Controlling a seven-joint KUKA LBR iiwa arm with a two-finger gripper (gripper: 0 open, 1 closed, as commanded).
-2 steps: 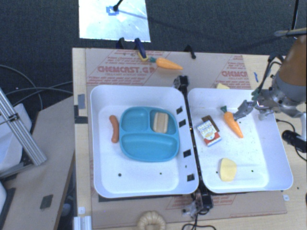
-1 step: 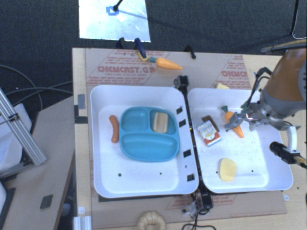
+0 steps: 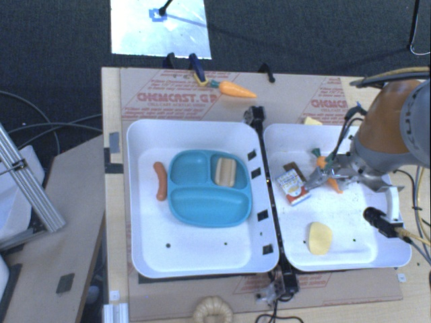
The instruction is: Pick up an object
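The arm (image 3: 397, 123) reaches in over the right bin (image 3: 357, 253), and its gripper (image 3: 322, 175) hangs low above the bin floor, near the middle of the bin; whether anything sits in its grasp I cannot tell; a small orange piece (image 3: 335, 184) lies right at the tool, and a second orange-and-green bit (image 3: 319, 157) sits just above it; a small red-and-white packet (image 3: 292, 184) lies just left of the gripper, close to the bin's left wall; a yellow object (image 3: 320, 237) rests well apart toward the near edge, with bare white floor around it; a pale yellow piece (image 3: 312, 121) sits at the far rim; in the left bin (image 3: 145, 247) a blue divided plate (image 3: 205, 204) takes up the centre, with a tan block (image 3: 225, 172) in its upper right compartment; a sausage (image 3: 161, 180) lies beside the plate's left edge, near the bin's left wall; a toy carrot (image 3: 232, 89) lies on the board (image 3: 168, 96) beyond both bins
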